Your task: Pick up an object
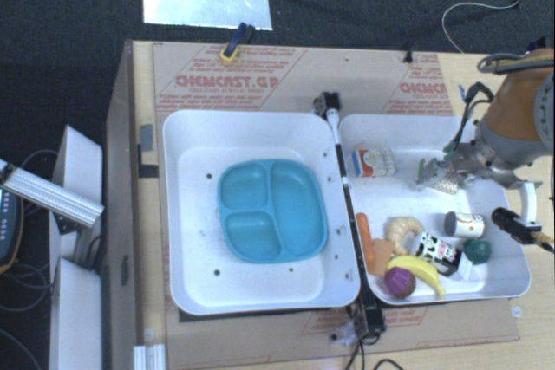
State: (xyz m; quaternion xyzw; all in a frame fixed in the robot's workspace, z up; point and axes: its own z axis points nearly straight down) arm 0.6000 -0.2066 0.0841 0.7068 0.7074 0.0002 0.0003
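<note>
The grey arm [519, 113], orange band above its wrist, enters at the frame's right edge and angles down-left, its gripper [438, 178] low at right of centre.

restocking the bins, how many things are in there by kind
Play food: 4, carrot, croissant, banana, purple fruit
Cartons: 2, white-orange, cow-print
Cup: 1
Teal ball: 1
Blue divided plate: 1
Total: 9

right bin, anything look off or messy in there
Slightly messy. In the right bin, the banana, purple ball, carrot and black-and-white carton crowd together at the near edge. Nothing looks spilled or damaged.
</note>
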